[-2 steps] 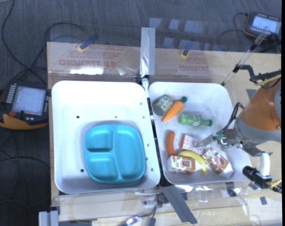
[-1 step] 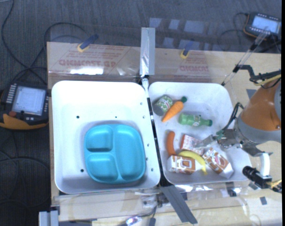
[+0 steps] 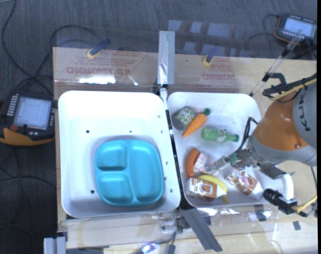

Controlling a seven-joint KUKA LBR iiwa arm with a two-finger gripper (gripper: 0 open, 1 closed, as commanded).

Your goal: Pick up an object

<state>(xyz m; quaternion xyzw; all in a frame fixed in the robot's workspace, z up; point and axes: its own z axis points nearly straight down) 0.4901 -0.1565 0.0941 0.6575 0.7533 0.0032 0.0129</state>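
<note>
The right bin (image 3: 245, 102) holds several small items. A grey-green can (image 3: 183, 117) and a carrot (image 3: 195, 124) lie near its far left corner, with a green bottle (image 3: 219, 135) to their right. Nearer the front are an orange-red piece (image 3: 192, 161), a banana (image 3: 214, 183) lying on a brown packet (image 3: 199, 190), and a red-and-white packet (image 3: 244, 182). My gripper (image 3: 230, 162) hangs low in the bin's front right part, just above the red-and-white packet and right of the orange-red piece. No item can be seen held in it.
The left bin (image 3: 76, 142) holds a blue divided plate (image 3: 130, 172). A metal divider (image 3: 171, 142) separates the bins. The grey and orange arm (image 3: 279, 134) covers the right bin's right wall. Handheld pendants lie at far left (image 3: 25, 118) and top right (image 3: 295, 28).
</note>
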